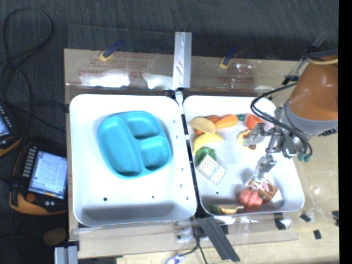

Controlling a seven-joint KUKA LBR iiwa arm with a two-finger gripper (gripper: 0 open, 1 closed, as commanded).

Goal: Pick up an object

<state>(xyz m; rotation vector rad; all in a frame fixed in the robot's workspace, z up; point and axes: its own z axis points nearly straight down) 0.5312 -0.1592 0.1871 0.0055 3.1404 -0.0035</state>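
- Dark grey carpet surrounds the tabletop [82,70], a pale brown board with clear plastic sheeting along its far edge and two blue-and-yellow clamps on it.
- Two shallow white bins sit side by side on it: the left bin [88,202] and the right bin [291,191], touching along their shared middle rim.
- A blue divided tray [132,142] lies in the left bin, slightly turned, with three compartments.
- In the right bin, toward its far left corner, lie a yellow banana-like piece [202,125], an orange carrot [225,121] just beside it, and a yellow lemon-like fruit [208,142] below them.
- A green piece [202,154] touches a white checkered packet [212,171] near the bin's left side.
- A red and orange toy [257,193] lies near the bin's near right corner, and a small yellow-green item [228,208] rests by the near rim.
- The arm [313,98], grey with an orange band, reaches in from the right over the right bin.
- The tool [265,166] points down just above the red and orange toy; whether it is open or closed cannot be told, and nothing is seen gripped in it.
- A handheld pendant [44,175] with a lit screen lies on the carpet at left.
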